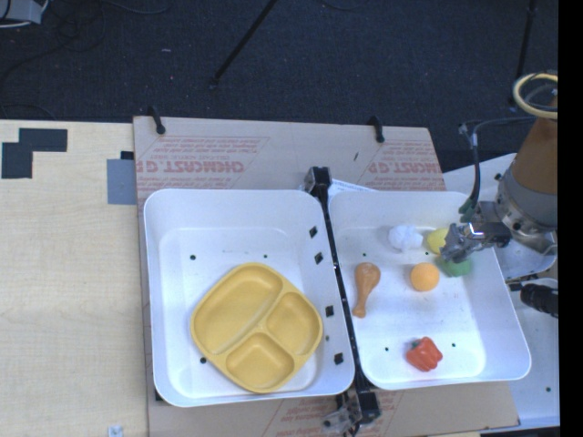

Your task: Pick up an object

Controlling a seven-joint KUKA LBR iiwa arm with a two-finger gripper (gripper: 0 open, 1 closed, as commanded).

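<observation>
The gripper (461, 240) sits low at the right bin's (496, 368) far right edge, over a green object (455, 266) beside a yellow one (438, 238); whether it is clenched, I cannot tell.

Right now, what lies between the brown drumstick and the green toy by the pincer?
In the camera view, the round orange ball lies between the brown drumstick and green toy.
</observation>
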